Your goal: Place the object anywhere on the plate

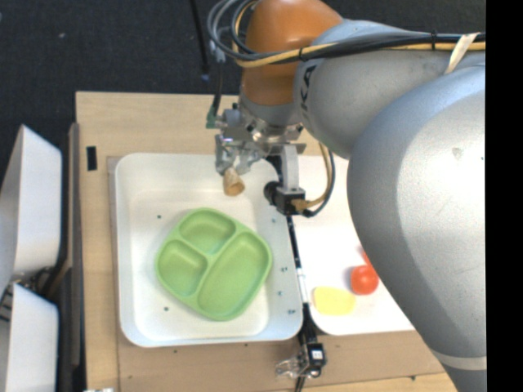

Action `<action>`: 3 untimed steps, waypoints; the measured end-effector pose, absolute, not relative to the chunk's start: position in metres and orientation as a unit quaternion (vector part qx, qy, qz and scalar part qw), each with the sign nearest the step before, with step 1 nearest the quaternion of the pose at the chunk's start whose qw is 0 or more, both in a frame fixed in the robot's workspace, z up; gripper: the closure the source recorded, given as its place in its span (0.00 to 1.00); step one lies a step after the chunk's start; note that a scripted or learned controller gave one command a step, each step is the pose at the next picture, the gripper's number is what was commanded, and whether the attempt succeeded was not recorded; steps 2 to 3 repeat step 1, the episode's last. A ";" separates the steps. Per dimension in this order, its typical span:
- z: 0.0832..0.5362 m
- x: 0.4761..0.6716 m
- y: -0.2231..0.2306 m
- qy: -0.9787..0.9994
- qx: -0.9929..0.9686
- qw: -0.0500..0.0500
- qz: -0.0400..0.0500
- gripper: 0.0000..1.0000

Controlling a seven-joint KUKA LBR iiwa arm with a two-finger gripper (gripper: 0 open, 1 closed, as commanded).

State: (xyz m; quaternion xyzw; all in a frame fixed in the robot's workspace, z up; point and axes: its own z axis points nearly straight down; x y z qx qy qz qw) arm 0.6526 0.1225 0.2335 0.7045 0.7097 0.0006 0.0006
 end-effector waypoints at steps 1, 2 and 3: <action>0.234 0.653 0.119 0.708 0.706 0.000 0.000 0.00; 0.234 0.653 0.119 0.708 0.706 0.000 0.000 0.00; 0.234 0.653 0.119 0.708 0.706 0.000 0.000 0.00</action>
